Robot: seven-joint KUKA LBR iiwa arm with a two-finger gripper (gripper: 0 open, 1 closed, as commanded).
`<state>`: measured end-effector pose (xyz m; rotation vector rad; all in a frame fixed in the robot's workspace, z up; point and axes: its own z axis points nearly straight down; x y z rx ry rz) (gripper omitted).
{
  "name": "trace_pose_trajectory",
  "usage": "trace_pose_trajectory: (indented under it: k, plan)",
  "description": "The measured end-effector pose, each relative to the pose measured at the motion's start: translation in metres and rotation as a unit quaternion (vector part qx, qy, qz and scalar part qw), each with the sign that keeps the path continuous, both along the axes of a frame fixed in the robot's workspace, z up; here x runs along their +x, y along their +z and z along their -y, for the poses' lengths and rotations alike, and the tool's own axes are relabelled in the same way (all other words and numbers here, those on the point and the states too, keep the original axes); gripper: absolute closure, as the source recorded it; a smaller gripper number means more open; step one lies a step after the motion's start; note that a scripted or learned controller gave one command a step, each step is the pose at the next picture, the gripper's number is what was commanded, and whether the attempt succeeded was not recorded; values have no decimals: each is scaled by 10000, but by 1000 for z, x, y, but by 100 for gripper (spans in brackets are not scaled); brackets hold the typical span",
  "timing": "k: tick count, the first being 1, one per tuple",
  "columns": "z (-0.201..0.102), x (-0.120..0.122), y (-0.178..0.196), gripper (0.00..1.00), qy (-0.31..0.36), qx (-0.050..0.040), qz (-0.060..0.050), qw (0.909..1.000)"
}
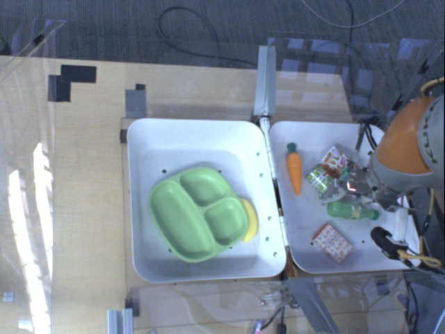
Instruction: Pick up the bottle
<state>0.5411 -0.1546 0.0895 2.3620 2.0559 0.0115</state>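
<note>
Green bottle (352, 211) lies flat in right bin (306, 256), gripper (354, 186) directly above it.
Finger state: cannot tell. Carrot (295, 172) left of it, snack packets (328, 167) near, green divided plate (198, 213) in left bin (146, 186).

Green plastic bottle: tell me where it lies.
The green plastic bottle lies on its side in the right white bin, between the crumpled snack packet and the red-patterned box.

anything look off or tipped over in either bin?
The green bottle lies on its side in the right bin, just under the pincer, so it isn't standing upright. In the left bin, a yellow object is tucked half under the green divided plate's right edge. No spills are visible.
</note>
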Motion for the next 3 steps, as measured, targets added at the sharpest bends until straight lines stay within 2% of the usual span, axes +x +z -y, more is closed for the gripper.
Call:
trace_pose_trajectory:
  k: [1, 2, 3]
  plan:
    - [-2, 4, 13, 100, 20, 10, 42, 10000]
    - [-2, 4, 13, 0, 19, 10, 41, 10000]
    - [39, -31, 0, 0, 782, -12, 1, 9969]
